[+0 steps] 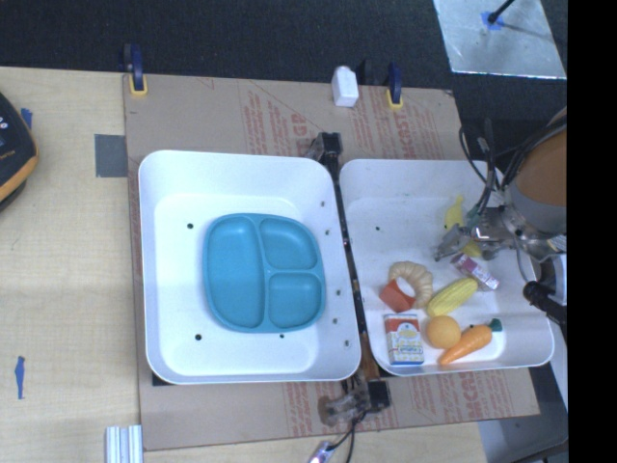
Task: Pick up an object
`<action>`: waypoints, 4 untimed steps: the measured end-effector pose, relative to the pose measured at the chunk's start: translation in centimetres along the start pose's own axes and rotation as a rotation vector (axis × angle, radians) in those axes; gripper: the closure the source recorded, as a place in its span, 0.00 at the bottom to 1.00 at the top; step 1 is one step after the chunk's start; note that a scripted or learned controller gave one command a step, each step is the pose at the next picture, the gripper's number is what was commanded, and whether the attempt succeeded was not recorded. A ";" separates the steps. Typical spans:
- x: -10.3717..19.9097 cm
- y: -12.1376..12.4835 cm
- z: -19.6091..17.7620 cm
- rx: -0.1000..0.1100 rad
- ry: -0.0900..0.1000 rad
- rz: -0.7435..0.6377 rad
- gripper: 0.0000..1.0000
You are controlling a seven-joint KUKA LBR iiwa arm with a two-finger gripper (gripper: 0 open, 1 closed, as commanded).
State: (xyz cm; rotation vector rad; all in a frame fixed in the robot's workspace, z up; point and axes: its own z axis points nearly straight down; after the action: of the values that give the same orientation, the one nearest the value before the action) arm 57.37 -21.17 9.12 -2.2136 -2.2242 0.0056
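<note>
Two white bins on the counter: the left bin (pixel 154 258) carries one blue divided plate (pixel 263 271). The right bin (pixel 386 186) carries one corn cob (pixel 451 296), one carrot (pixel 467 343), one orange (pixel 442 331), one small carton (pixel 404 340), its print unreadable. End effector (pixel 472 242) low over the right bin; its state I cannot tell.

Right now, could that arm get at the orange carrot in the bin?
Probably yes. The carrot lies uncovered near the right bin's front edge, and the gripper hangs over that same bin, with only the corn lying between.
</note>
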 end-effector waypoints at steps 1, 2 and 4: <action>4.0 5.3 -0.1 -0.003 0.000 -0.002 0.00; -0.1 7.3 -5.7 -0.005 -0.001 0.002 0.00; 0.0 8.2 -1.2 0.001 0.000 -0.005 1.00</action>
State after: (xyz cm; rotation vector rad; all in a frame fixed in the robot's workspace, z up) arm 65.60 -21.15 10.27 -2.2076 -2.2298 0.0070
